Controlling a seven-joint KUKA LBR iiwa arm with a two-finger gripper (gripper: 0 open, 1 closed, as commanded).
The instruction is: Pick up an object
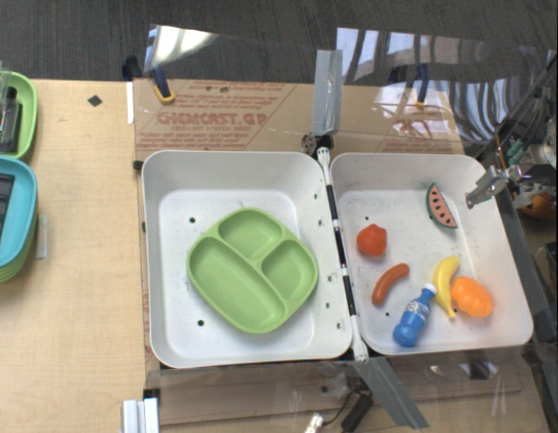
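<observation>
In the left bin (161, 242) we see a smooth green divided plate (251, 269). Right of it, in the right bin (508, 269), lie a red tomato (372, 240), glossy sausage (389, 283), blue bottle (413, 317), curved banana (445, 282), orange fruit (471, 298) and watermelon slice (442, 207). Beyond, the gripper (486, 188): we cannot tell its fingers' state.

1. One camera sits fixed above the bench (71, 269), looking down at a slant.
2. It stands far enough back to take in both bins, the left bin (166, 242) and right bin (495, 332), whole, side by side.
3. The bench's far edge lies toward the top.
</observation>
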